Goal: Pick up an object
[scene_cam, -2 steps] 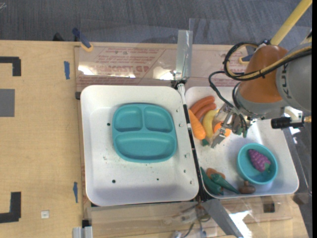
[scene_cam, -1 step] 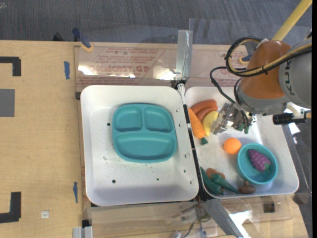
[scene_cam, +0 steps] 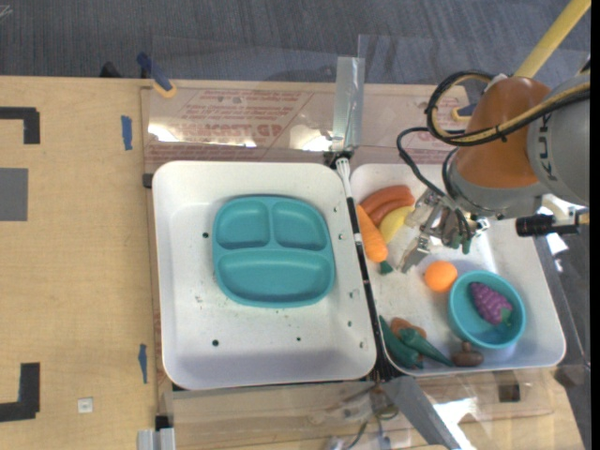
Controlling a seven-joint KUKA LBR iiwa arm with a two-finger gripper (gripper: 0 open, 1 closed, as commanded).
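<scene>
The right bin (scene_cam: 539, 279) holds several toy foods. An orange carrot (scene_cam: 374, 237) lies along its left wall, with an orange sausage (scene_cam: 387, 198) and a yellow piece (scene_cam: 396, 221) behind it. A small orange ball (scene_cam: 440, 276) sits mid-bin beside a teal bowl (scene_cam: 457, 315) that holds purple grapes (scene_cam: 492, 302). My gripper (scene_cam: 418, 247) hangs low over the bin just right of the yellow piece and above the ball. Its fingers (scene_cam: 411, 261) point down-left, slightly apart, with nothing between them.
The left bin (scene_cam: 178, 251) carries a teal divided plate (scene_cam: 274, 251). A green toy vegetable (scene_cam: 410, 345) and a brown piece (scene_cam: 467, 353) lie at the right bin's front edge. A clear divider post (scene_cam: 348, 101) rises between the bins at the back.
</scene>
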